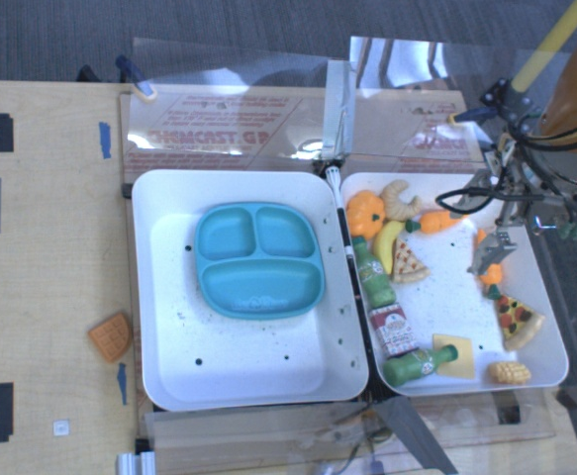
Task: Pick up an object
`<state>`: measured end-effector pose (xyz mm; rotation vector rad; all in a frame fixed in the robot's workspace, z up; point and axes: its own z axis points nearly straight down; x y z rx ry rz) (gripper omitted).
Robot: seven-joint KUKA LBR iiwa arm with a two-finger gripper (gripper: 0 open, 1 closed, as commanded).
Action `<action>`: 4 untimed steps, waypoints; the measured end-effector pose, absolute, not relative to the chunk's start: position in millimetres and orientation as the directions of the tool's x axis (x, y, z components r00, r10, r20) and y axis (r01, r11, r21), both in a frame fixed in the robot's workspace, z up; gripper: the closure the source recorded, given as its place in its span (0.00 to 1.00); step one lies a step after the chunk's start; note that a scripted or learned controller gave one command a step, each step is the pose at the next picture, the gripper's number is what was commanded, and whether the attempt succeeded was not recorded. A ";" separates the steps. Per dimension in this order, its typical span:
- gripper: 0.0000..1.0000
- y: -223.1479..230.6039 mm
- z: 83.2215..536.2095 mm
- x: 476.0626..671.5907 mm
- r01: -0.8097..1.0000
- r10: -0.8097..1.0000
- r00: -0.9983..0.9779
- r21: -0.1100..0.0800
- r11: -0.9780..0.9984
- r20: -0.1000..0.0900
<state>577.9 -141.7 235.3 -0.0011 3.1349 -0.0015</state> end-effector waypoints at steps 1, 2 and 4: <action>0.00 -154.4 97.7 645.3 -0.021 -0.021 -1.000 -0.001 1.000 -0.006; 0.00 -194.6 87.7 642.9 -0.101 -0.101 -0.995 -0.004 0.995 -0.010; 0.00 -222.0 88.7 573.9 -0.279 -0.279 -0.960 -0.003 0.960 -0.009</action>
